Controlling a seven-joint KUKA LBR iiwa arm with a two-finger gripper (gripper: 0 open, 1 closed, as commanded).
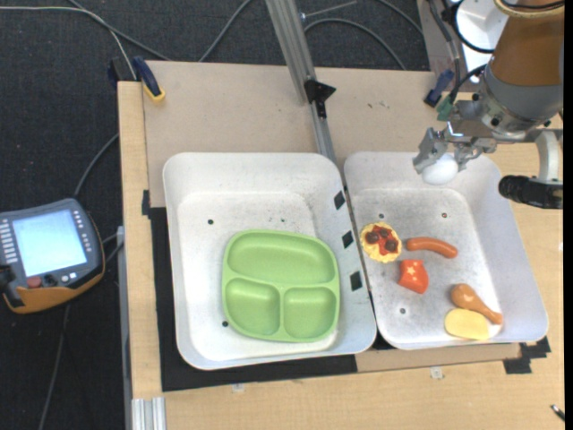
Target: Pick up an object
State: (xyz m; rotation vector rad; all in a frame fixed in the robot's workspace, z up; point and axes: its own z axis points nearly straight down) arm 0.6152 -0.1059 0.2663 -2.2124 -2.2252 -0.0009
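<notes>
My gripper [445,155] hangs over the back edge of the right bin [515,267], shut on a small white egg-shaped object [439,171] that shows between and just under its fingers. On the right bin's floor lie a round yellow tart with red topping [380,242], an orange sausage [431,247], a red chunk [413,277], a brown drumstick [474,303] and a pale yellow piece [469,326]. All of these lie well in front of the gripper.
The left bin [192,240] holds a green divided plate [280,285]. A metal pole [300,52] slants down to the gap between the bins. A teach pendant [45,253] lies off the bench at the left.
</notes>
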